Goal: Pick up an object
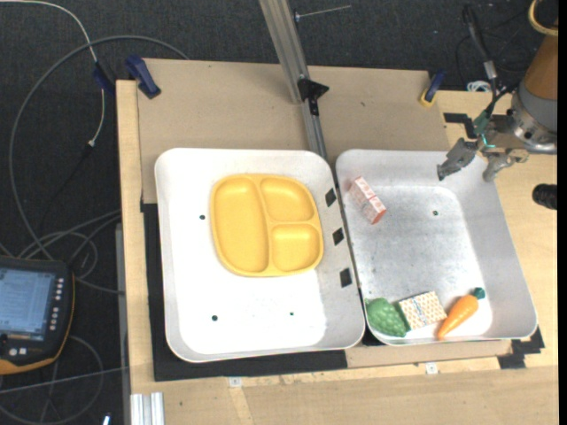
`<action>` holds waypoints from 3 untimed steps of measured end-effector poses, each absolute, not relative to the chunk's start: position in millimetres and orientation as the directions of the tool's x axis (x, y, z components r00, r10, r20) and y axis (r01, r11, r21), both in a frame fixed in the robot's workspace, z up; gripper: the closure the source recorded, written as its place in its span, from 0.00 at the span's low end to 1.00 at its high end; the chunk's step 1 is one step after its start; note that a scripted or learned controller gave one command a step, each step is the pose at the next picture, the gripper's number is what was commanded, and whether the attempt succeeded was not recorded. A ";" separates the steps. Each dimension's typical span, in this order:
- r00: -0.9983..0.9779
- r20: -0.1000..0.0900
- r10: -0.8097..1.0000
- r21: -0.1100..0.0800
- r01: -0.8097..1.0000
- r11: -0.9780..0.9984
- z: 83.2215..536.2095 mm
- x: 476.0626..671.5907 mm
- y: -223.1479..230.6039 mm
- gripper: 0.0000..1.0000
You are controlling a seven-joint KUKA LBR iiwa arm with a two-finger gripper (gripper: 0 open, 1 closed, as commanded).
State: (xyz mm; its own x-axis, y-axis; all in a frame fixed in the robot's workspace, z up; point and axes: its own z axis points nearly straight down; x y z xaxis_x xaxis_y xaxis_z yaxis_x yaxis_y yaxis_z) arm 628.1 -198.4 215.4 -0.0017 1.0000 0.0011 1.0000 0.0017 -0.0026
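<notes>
We see the gripper [473, 162] poised over the far right corner of the right bin [496, 237], its two fingers [454, 166] spread apart with nothing between them. The arm [542, 87] enters from the right edge, its wrist bent so the fingers point down and leftward toward the bin's rim.

The bins sit side by side on a tan bench [230, 104], ringed by dark carpet where cables trail at left beside a handheld pendant [31, 312]. A metal post [288, 47] rises from the bench's far side between the bins, and blue clamps [142, 76] grip the far edge.

In the right bin, we find a small red-and-white box [368, 199] near the far left corner, its long axis running from far left to near right. Along the near wall lie a green toy vegetable [387, 316], a patterned packet [420, 310] just right of it, and a toy carrot [459, 314], tip pointing near left, green top far right. All sit well apart from the gripper.

The left bin [177, 264] bears a yellow divided tray [266, 224] with three compartments.
</notes>
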 end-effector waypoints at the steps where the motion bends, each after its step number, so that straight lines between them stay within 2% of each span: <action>1: -0.002 0.001 1.000 -0.003 1.000 0.002 215.4 628.1 -198.5 0.00; 3: -0.001 0.003 1.000 -0.008 1.000 0.001 114.1 616.5 -182.3 0.00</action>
